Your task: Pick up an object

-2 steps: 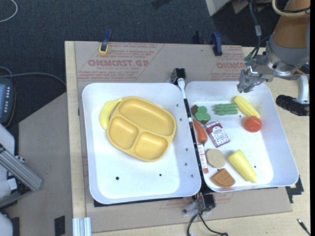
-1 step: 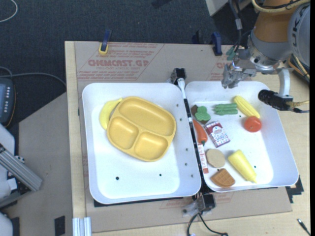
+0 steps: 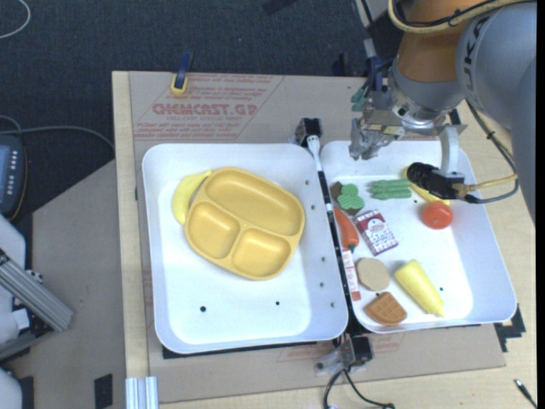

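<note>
We looked from a single fixed camera mounted above the tabletop (image 3: 136, 254), tilted so that it faced down and slightly away from us, the far edge of the board sitting toward the top of the frame against dark floor. It stood far enough back to take in both white bins whole, the left bin (image 3: 162, 228) and the right bin (image 3: 485, 254) side by side across the middle. The arm (image 3: 477, 41) entered from the upper right, close under the lens and partly cropped.
</note>
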You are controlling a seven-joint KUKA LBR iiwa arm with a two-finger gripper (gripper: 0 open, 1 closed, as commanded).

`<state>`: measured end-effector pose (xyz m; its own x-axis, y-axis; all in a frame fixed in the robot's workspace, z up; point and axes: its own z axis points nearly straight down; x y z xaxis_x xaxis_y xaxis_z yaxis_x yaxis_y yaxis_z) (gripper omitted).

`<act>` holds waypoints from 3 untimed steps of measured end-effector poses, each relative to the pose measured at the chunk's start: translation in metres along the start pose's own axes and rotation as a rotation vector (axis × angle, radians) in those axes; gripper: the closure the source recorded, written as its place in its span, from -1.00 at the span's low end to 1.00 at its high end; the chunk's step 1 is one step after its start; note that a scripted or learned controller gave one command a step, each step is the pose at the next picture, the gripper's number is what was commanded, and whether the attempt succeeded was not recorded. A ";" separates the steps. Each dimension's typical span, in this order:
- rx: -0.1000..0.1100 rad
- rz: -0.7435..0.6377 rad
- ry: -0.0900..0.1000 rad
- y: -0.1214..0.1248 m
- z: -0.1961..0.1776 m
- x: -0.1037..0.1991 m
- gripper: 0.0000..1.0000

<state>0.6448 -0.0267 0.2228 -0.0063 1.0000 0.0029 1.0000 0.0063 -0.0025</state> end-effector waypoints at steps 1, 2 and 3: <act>-0.004 0.000 0.000 -0.002 -0.010 0.054 1.00; -0.005 0.002 -0.003 0.007 -0.006 0.088 1.00; 0.000 0.005 -0.003 -0.002 -0.008 0.094 1.00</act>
<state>0.6418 0.0673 0.2316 -0.0015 1.0000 0.0000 1.0000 0.0015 -0.0022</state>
